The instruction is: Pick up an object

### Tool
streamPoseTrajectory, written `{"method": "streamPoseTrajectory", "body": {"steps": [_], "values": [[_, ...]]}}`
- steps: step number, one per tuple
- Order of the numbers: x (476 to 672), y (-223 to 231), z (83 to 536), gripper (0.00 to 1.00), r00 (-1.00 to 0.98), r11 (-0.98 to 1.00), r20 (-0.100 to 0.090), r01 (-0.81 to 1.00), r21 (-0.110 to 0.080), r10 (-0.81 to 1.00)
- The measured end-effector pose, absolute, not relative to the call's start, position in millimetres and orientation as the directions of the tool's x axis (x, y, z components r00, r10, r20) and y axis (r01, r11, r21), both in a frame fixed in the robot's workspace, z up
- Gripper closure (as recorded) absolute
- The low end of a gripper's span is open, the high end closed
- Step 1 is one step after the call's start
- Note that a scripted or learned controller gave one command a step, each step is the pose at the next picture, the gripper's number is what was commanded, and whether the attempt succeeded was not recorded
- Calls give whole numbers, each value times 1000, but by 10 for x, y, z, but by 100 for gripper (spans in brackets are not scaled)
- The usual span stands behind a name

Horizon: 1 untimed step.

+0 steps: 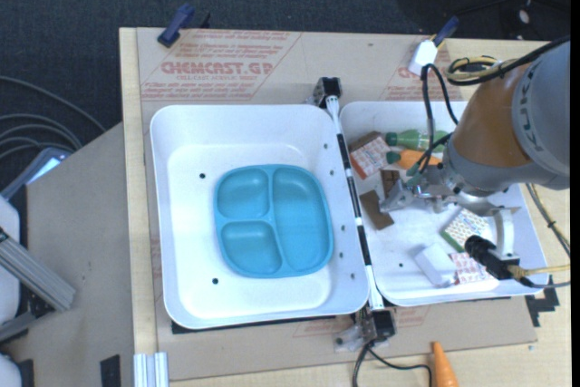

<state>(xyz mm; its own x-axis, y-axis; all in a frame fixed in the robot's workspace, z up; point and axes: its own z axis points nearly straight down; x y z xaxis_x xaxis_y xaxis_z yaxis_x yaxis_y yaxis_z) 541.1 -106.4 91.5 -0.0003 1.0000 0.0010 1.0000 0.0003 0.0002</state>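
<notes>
Gripper [405,193] sits low over the right bin's [399,285] left side near a brown packet [373,211] by the dividing wall, grip state unreadable, so I'd centre on one packet, clear of the wall, before closing.

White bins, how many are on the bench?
2. The left bin holds a blue divided plate. The right bin holds small items, with the arm over it, perhaps hiding some.
</notes>
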Motion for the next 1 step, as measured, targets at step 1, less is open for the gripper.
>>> {"method": "streamPoseTrajectory", "body": {"steps": [1], "values": [[6004, -996, 847, 0, -1, 1, 0, 1000, 0, 1000]]}}
